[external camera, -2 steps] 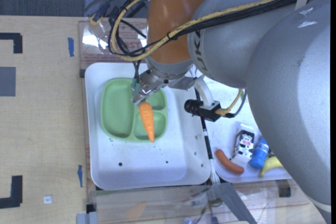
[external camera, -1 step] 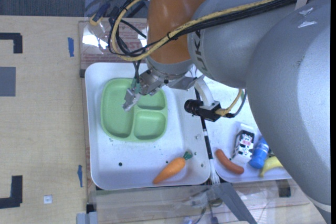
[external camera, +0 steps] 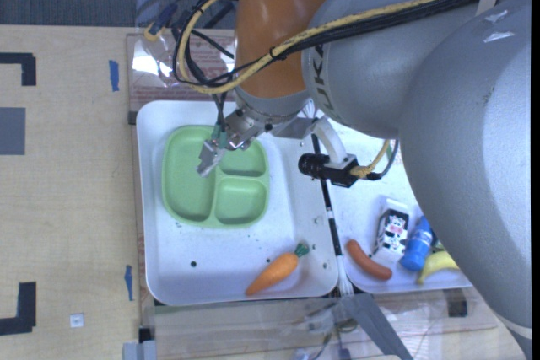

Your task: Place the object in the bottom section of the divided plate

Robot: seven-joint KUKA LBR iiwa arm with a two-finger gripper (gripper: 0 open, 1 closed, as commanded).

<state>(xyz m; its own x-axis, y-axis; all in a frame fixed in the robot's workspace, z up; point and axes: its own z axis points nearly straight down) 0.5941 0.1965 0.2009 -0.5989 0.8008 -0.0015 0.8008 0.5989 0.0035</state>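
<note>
White bins (external camera: pixel 160 265) on bench, arm slanting over green divided plate (external camera: pixel 181 181), claw (external camera: pixel 211 154) grip unclear.

Divided plate (external camera: pixel 190 181) in left bin (external camera: pixel 156 265), carrot (external camera: pixel 277 270) before it.

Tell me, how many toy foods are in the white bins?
3, maybe more behind the arm. A carrot lies in the left bin near its front. A sausage and a banana lie in the right bin.
</note>
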